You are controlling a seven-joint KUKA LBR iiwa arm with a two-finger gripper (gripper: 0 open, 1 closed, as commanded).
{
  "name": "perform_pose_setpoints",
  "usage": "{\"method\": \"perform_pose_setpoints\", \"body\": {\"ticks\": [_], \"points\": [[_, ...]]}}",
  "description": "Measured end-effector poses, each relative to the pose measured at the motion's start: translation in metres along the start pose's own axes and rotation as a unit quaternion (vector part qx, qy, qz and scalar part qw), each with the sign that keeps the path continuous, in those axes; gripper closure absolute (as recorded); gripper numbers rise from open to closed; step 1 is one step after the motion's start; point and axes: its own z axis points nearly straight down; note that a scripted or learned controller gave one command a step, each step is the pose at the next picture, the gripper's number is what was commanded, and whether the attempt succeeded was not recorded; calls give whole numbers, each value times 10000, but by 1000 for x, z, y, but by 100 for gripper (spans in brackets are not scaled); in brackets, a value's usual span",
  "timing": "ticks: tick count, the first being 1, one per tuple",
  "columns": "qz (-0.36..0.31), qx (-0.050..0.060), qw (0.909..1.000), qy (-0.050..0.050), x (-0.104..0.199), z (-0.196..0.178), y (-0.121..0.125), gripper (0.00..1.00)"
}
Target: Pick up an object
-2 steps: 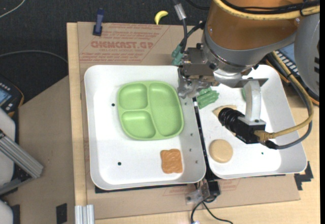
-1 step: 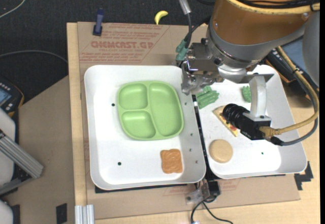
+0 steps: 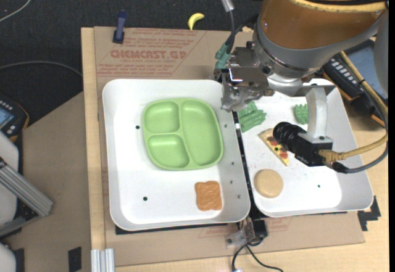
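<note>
My gripper (image 3: pixel 233 99) hangs over the wall between the two bins, at the top left corner of the right bin (image 3: pixel 345 185). Just below and right of it lies a green ridged piece (image 3: pixel 251 118). Also in the right bin are a second small green piece (image 3: pixel 300 113), a pizza slice (image 3: pixel 273 143) partly hidden by a black cylinder, and a round tan cookie (image 3: pixel 269 183). The left bin (image 3: pixel 117 160) holds a green divided plate (image 3: pixel 183 134) and an orange waffle (image 3: pixel 208 195). The arm's body hides the far part of the right bin.
A black cylinder (image 3: pixel 300 145) on a white bracket, with a yellow cable, hangs from the arm over the right bin's middle. On the cardboard behind the bins lie a small yellow banana (image 3: pixel 195 19) and a blue object (image 3: pixel 119 27). Cables run at the front edge.
</note>
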Motion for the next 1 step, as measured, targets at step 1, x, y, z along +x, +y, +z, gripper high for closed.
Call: {"method": "perform_pose_setpoints", "body": {"ticks": [1], "points": [[-16,16,10000,7,58,0,-1,100]]}}
